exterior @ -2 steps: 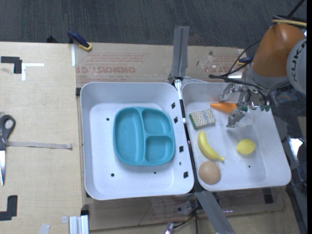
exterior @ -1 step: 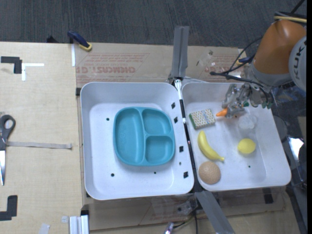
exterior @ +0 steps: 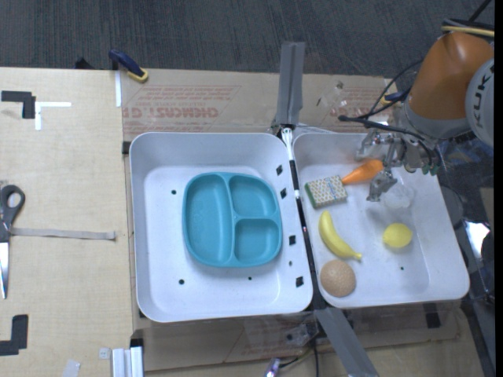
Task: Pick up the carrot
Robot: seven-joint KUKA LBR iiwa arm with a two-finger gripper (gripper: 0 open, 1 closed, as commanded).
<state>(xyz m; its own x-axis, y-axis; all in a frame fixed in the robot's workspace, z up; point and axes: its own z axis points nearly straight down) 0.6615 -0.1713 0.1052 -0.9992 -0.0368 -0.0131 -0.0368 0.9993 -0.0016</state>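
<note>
From above, the carrot lies at eleven o'clock in the right bin, touching the sponge. The gripper hangs right at its thick end; whether it pinches, I can't tell. Best: straddle the middle, squeeze, lift straight.

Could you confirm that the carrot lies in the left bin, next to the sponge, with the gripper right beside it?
Not quite: the carrot lies in the right bin, not the left one. The rest holds: in the camera view it sits next to the sponge, with the gripper right beside it.
</note>
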